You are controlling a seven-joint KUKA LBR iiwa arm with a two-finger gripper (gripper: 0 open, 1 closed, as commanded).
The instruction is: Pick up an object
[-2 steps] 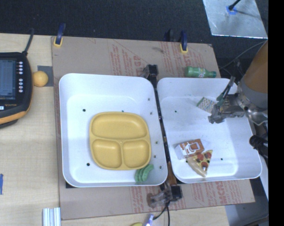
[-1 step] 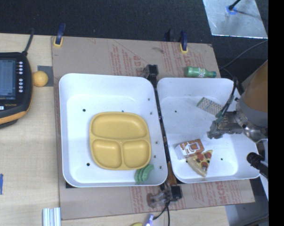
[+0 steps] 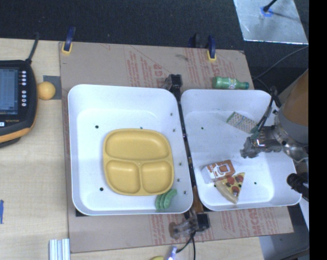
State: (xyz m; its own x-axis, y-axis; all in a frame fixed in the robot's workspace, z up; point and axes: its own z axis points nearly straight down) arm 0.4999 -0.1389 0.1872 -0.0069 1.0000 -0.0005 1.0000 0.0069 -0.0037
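Over the right bin: hand [image 3: 249, 148] hung low at the bin's right side, reached in from the right; fingers too blurred to tell whether spread or pressed together; nothing seen between them.
Right bin [image 3: 206, 104]: white, shallow, touched the left bin along the middle seam.
Right bin, front: small brown-and-white packet [image 3: 221, 170], lay flat, just left of and below the hand.
Right bin, front: toy pizza slice [image 3: 231, 185], touched the packet's lower edge, tip toward the front wall.
Right bin, back: grey patterned piece [image 3: 241, 122], lay flat above the hand, apart from it.
Left bin [image 3: 82, 107]: white, shallow.
Left bin, centre: yellow divided plate [image 3: 138, 161], three compartments.
Left bin, front right corner: green toy [image 3: 165, 199], just beside the plate's rim.
Bench, behind the right bin: green bottle [image 3: 230, 83], on its side.
Bench, far left: control pendant [image 3: 8, 102]; orange ball [image 3: 46, 90] just beside it.
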